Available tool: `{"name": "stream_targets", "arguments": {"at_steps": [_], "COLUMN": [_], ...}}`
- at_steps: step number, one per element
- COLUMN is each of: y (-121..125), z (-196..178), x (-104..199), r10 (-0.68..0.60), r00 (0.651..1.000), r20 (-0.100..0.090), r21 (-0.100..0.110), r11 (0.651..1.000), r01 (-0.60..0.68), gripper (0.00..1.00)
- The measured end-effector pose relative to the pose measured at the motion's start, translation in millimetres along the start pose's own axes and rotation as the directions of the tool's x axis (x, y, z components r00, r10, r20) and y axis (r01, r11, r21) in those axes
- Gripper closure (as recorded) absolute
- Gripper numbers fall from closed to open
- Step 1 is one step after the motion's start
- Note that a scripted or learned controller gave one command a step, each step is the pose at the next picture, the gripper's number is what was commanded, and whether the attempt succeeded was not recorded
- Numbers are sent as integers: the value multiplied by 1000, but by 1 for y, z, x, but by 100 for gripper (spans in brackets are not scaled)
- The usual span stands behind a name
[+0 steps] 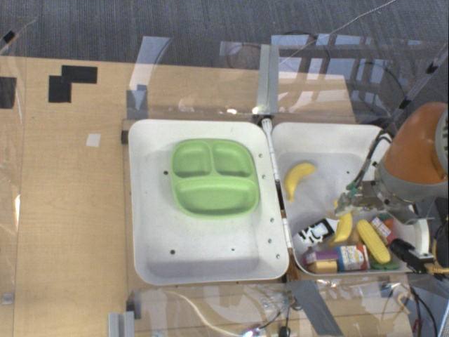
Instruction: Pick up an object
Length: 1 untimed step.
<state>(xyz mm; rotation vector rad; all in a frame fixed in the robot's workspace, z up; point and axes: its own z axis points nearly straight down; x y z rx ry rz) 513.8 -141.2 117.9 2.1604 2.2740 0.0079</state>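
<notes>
Camera view: gripper (349,201) low in right bin (330,142) above small banana (344,227); finger state can't tell. Green tray (214,177) in left bin (151,188).

Plate (214,178) in left bin (151,209)

arm (421,153): grey body | orange band above wrist | black cable alongside | metallic end effector (361,201)
</notes>
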Motion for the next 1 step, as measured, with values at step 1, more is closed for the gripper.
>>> {"name": "stream_targets", "arguments": {"at_steps": [1], "y": [27], "z": [-97], "x": [59], "r10": [89], "r00": [996], "r20": [0], "r21": [1], "r11": [996], "r01": [-89], "gripper": [100]}}
